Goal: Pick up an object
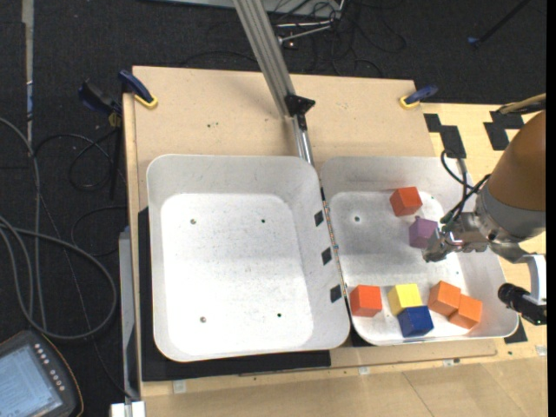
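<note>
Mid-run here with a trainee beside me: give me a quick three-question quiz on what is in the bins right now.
1. True or false: all the blocks lie in the right bin.
2. Which block is nearest the tool? A) blue block B) purple block C) yellow block
3. Fill in: between the yellow block and the left bin lies an ___ block.

Key: 1 true; 2 B; 3 orange.

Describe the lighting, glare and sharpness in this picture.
Camera view: even overhead light; the white bins look bright but not blown out; blocks cast short soft shadows; the purple block and the tool look slightly soft; the dark floor stays dim.
</note>
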`<state>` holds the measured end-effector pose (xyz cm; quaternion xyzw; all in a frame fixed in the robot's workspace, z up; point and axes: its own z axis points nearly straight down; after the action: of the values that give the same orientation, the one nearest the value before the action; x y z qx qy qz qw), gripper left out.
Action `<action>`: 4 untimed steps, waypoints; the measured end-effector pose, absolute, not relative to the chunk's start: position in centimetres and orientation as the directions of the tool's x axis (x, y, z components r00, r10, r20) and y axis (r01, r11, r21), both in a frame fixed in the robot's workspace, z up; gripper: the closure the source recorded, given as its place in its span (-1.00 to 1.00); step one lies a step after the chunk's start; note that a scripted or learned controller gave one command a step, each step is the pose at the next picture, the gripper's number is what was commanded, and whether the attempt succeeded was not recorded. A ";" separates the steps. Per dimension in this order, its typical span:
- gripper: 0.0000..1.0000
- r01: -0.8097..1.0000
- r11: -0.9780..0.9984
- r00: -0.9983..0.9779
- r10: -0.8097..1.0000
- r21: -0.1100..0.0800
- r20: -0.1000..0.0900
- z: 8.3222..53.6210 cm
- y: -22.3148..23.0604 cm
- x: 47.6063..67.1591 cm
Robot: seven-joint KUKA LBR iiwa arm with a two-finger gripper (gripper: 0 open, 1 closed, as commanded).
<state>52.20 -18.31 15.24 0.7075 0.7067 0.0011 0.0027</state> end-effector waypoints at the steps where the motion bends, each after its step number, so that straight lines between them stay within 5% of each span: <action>1: 1.00 1.000 0.003 -0.003 1.000 0.007 -0.003 20.6 -18.3 52.4; 4: 1.00 1.000 0.009 -0.009 1.000 -0.001 0.002 22.2 -3.2 50.9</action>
<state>50.92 -3.22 22.17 0.7040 0.7102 0.0006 -0.0010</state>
